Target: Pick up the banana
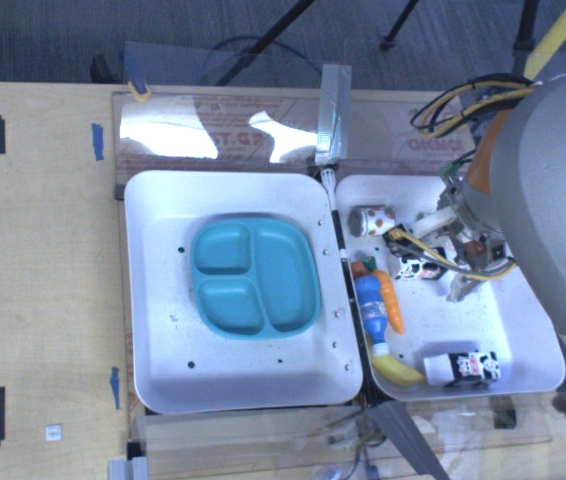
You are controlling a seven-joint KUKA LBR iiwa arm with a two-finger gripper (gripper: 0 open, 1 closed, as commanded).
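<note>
The two-finger gripper (450, 258) hangs over the upper middle of the right-hand shallow white bin (523, 318), below the grey arm (553, 168) with its orange band, which reaches in from the right. Cables and metal parts crowd the wrist, and I cannot tell how far apart the fingers stand or whether anything sits between them.

Just left of the gripper, close under it, lies a small black-and-white patterned object (415, 267), too small to make out clearly. Above that, near the bin's upper left corner, sits a small white, brown and red toy piece (371, 220).

Along the bin's left wall lies a blue plastic bottle with a white cap (371, 311), lengthwise from top to bottom, and a slim orange carrot-shaped toy (392, 303) rests against its right side.

The yellow banana (395, 369) lies at the bottom left of the same bin, just below the bottle's cap end, well apart from the gripper. Touching its right end is a small black-and-white carton with a cow-spot pattern (471, 367), lying on its side near the bin's front rim.

In the left-hand shallow white bin (163, 358) rests a turquoise plastic plate divided into three compartments (256, 275), roughly centred. Both bins stand on a light wooden bench (33, 298).
</note>
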